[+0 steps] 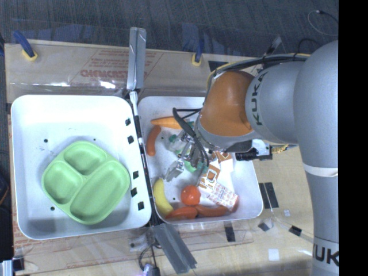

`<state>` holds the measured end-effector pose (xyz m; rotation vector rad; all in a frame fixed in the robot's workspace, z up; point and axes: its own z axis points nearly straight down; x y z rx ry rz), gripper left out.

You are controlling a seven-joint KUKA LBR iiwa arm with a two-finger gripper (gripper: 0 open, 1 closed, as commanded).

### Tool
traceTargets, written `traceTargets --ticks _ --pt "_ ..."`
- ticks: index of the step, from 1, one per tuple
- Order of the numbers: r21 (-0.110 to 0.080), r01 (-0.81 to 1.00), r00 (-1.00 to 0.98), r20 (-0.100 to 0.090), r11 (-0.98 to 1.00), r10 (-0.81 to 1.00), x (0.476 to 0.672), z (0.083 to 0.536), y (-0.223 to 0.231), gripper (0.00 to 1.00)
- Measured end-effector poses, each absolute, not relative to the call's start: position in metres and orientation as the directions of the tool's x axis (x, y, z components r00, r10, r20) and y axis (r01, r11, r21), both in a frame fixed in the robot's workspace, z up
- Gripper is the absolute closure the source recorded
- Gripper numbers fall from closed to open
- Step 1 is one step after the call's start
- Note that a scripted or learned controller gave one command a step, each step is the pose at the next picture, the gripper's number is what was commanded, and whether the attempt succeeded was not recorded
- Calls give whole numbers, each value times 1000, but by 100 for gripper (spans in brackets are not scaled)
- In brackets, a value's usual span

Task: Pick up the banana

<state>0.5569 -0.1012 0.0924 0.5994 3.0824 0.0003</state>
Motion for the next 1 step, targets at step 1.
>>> traceTargets --ticks 1 --pt "-1 316 -949 -6 949 316 498 93 -98 0"
